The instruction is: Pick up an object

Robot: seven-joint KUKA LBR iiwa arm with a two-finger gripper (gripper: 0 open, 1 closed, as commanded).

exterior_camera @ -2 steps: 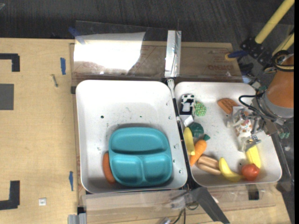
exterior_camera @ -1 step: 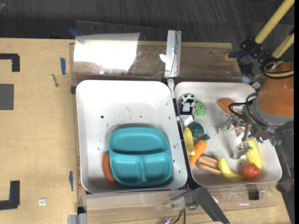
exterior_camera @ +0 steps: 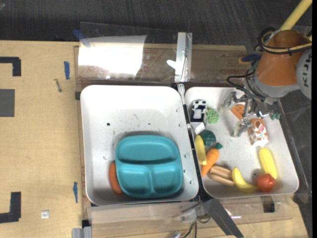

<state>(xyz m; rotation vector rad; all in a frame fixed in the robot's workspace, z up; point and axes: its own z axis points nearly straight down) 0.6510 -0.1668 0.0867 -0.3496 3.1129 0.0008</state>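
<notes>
The arm comes in from the right and its pincer (exterior_camera: 243,114) hangs low over the far part of the right bin (exterior_camera: 290,155). The metal fingers (exterior_camera: 241,125) point down and to the left. I cannot tell if they are apart or together, because they blend with small things under them. Nothing clearly sits between them, so I judge that the object is not yet picked.

The closest thing to the pincer is an orange piece (exterior_camera: 237,110), just beside the fingers, touching or almost touching them. On the right of the pincer lies a small packet (exterior_camera: 257,131), white with orange-red print. It looks flat and a bit crumpled, probably light and easy to push away.

To do this step well, I think the pincer should choose one thing only and come straight down on its middle. The orange piece is small, so the fingers must close around it, not on top of it. The packet may slide along the smooth floor of the bin.

Nearer in the same bin lie a yellow banana (exterior_camera: 267,161), a tomato (exterior_camera: 265,182), a carrot (exterior_camera: 210,161) and a sausage (exterior_camera: 221,174). These are well apart from the pincer. The left bin (exterior_camera: 99,113) holds a teal tray (exterior_camera: 148,166).
</notes>
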